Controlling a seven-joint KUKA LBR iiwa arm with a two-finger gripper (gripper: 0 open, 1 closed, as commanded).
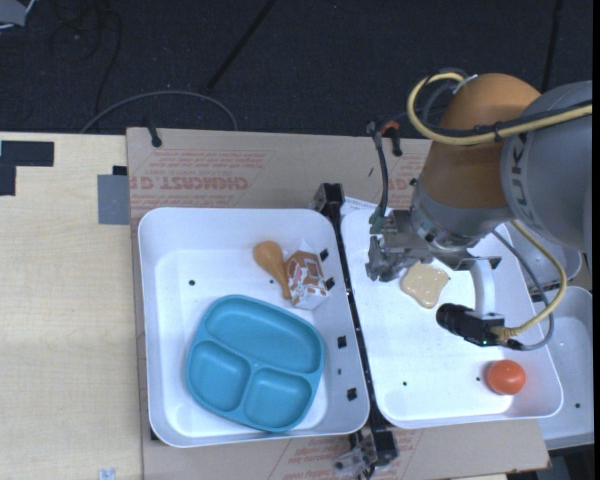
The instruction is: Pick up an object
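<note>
Hovering over the right bin (450,408), the metal gripper (385,258) sits just left of a pale flat slab (425,284); its finger state is unclear.

Red lettering runs along the cardboard sheet (230,168) under the bins, up and left of the fingers (380,263). It stands upside down to the camera and looks like "CHEMCREST", though too blurred to be sure.
</note>
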